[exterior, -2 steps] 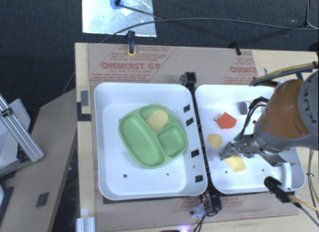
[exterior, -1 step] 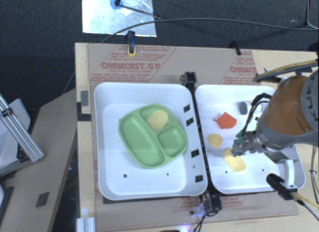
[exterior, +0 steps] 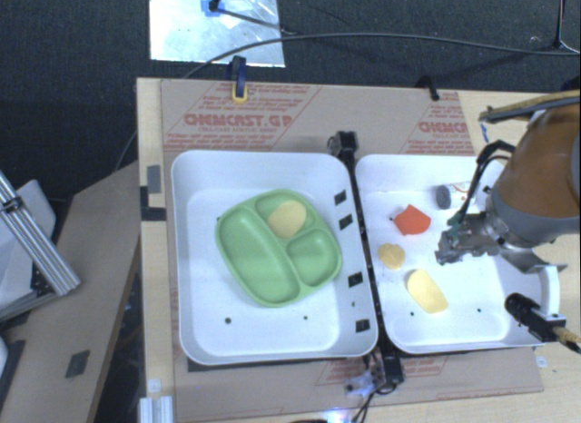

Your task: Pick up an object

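— Where did the gripper stand?

— Over the right bin, low, toward its right side. Whether it was open or closed, I could not tell.

— And the nearest thing to pick?

— The pale yellow piece lay just below and left of it, its long axis slanting down to the right. The red block sat up and left, the small yellow lump further left, a grey bit above.

— Room to work?

— White flat floor, pieces apart. The left bin held a green tray bearing one yellowish item.
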Controlling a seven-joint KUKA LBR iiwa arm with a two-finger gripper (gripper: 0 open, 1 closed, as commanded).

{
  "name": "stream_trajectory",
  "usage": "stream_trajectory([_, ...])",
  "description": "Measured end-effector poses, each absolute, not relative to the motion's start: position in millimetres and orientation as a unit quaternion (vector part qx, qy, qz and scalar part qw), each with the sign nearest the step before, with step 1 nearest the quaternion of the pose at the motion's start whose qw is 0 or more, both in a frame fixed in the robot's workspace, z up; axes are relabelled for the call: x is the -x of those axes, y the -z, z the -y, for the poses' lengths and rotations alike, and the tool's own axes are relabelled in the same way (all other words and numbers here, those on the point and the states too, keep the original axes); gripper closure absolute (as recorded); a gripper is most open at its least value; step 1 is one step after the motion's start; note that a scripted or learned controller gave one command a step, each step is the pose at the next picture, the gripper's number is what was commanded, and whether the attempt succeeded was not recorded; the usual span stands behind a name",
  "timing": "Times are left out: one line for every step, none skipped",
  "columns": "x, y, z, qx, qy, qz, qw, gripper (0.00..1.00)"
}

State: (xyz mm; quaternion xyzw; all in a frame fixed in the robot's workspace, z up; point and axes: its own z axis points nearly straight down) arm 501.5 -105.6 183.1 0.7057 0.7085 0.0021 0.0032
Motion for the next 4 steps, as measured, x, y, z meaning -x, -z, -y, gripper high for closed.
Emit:
stream_trajectory([-500.8, -247.0, 103.5, -0.705, -0.0027, -0.709, 0.004, 1.00])
stream_trajectory([-502.1, -265.6, 103.7, -0.705, -0.0012, -0.709, 0.002, 1.00])
stream_trajectory([-503.4, -268.8, 45.9, -0.703, -0.0016, -0.711, 0.000, 1.00])
stream_trajectory([-498.1, -267.6, -2.9, -0.704, -0.0008, -0.710, 0.000, 1.00])
